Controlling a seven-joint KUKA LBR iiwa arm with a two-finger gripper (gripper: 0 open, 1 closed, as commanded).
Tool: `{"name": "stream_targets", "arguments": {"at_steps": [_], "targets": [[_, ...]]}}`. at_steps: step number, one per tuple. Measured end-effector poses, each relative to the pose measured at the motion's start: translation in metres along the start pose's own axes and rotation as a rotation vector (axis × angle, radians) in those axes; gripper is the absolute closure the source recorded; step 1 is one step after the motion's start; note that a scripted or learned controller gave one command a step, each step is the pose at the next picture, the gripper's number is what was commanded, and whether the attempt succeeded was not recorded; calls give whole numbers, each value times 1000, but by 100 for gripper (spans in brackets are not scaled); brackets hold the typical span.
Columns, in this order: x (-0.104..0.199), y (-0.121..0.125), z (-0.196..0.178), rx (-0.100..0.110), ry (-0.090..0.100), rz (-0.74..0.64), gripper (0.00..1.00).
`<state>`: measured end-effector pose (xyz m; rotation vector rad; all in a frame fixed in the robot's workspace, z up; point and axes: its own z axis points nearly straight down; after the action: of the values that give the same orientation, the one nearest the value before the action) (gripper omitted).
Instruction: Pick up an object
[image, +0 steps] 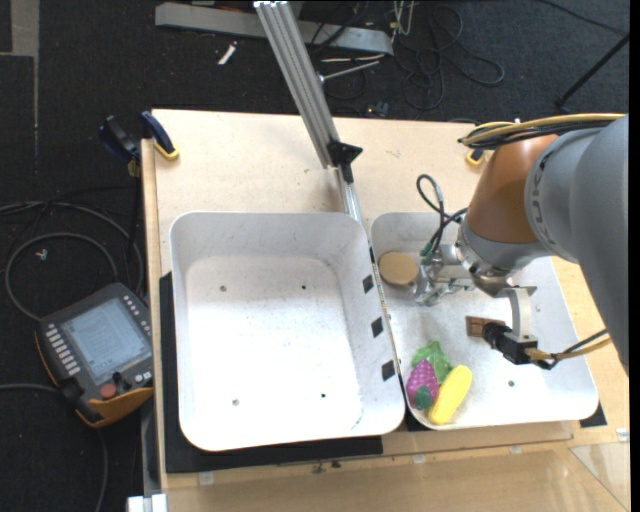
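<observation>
My gripper (432, 287) hangs low over the back left part of the right bin (560, 395), reaching in from the right. A tan round disc (397, 268) lies just to its left, close to it; whether they touch I cannot tell. Near the bin's front left corner lie a purple bunch of toy grapes (421, 379) with a green leaf (433, 356) and, beside them, a yellow oblong toy (451, 392). These are well clear of the gripper, toward the front.
The left bin (200, 240) stands beside the right one, with a shared raised wall between them. A slanted metal rail (305, 85) runs down to the bins' back junction. Bare bench top lies behind both bins.
</observation>
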<state>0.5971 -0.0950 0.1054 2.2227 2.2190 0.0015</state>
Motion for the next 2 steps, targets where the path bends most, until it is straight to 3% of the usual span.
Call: {"name": "stream_targets", "arguments": {"at_steps": [2], "targets": [[-8, 6, -106, -4, -1, -3, 100]]}}
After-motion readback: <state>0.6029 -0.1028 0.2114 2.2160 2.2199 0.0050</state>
